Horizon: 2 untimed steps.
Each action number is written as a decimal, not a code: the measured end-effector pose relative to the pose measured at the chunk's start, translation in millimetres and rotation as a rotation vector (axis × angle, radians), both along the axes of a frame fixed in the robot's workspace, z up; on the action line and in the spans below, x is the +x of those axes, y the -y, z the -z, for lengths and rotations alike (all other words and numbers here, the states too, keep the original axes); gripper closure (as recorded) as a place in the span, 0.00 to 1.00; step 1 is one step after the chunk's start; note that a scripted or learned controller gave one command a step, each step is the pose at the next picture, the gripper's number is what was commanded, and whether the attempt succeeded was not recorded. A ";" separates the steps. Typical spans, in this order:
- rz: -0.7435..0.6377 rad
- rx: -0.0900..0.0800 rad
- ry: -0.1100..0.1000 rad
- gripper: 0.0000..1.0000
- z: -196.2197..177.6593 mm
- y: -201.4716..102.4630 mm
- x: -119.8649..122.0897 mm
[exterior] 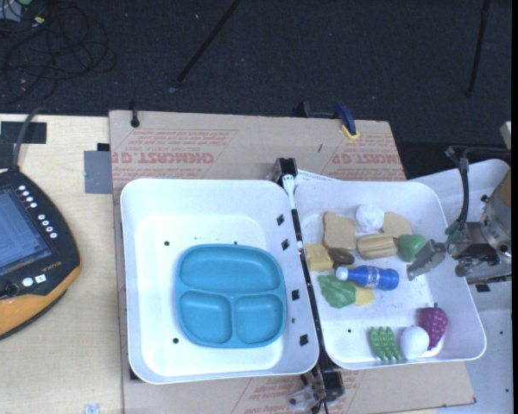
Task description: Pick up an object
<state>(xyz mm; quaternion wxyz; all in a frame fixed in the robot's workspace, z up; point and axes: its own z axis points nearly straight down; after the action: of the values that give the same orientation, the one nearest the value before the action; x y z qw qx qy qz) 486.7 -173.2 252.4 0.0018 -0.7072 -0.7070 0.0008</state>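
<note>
I read the blue bottle (373, 277) as the likeliest thing to pick: it lies on its side near the middle of the right bin (466, 352), its long axis running left to right, white cap toward the divider and blue body toward the arm. The tool (433, 257) sits just beside it on the right, a little higher in the view, at the bin's right wall. So the bottle lies to the tool's left and slightly toward me, and a grasp across its narrow width would call for the tool to come in over the body. I cannot tell whether the tool is open or closed; nothing is visibly in it.

Crowding the bottle are a green piece (337, 291) touching its cap end, a tan roll (375, 246) just behind, and a green round fruit (410, 246) next to the tool. Purple grapes (433, 322) and a white ball (413, 341) lie nearer the front. The left bin (147, 222) holds a blue divided tray (230, 295).
</note>
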 end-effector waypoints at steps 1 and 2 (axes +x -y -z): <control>0.000 0.005 -0.011 0.00 126.4 -41.8 -14.4; -0.005 0.001 0.003 0.00 164.5 -71.1 51.4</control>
<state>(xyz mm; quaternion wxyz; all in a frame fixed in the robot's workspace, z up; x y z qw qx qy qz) 538.1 -102.1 87.9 0.0014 -0.7056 -0.7086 -0.0005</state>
